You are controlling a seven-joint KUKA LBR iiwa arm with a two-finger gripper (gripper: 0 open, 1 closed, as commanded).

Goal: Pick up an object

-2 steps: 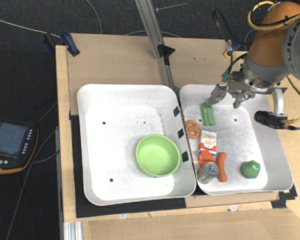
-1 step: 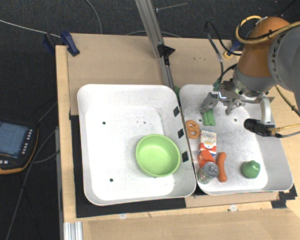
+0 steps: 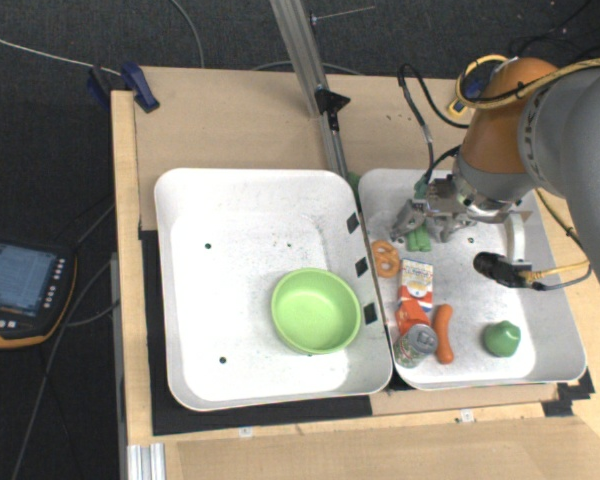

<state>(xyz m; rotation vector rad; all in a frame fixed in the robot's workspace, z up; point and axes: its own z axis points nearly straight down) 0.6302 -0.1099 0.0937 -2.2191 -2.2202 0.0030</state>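
One round, glossy green bowl (image 3: 316,311); perhaps plastic

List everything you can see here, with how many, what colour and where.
left bin: one, white, left on the bench
right bin: one, white, beside it
bowl: one, light green, left bin, front right
pretzel: one, orange-brown, right bin, by its left wall
carton: one, white and red, right bin, in front of the pretzel
can: one, grey, right bin, front left corner
stick: one, orange, right of the can
round fruit: one, green, right bin, front right
small piece: one, green, right bin, at the pincer
handheld pad: one, black and orange, left of the bench
arm: one, grey with orange band, from the right
pincer: one, grey, low over the right bin's back
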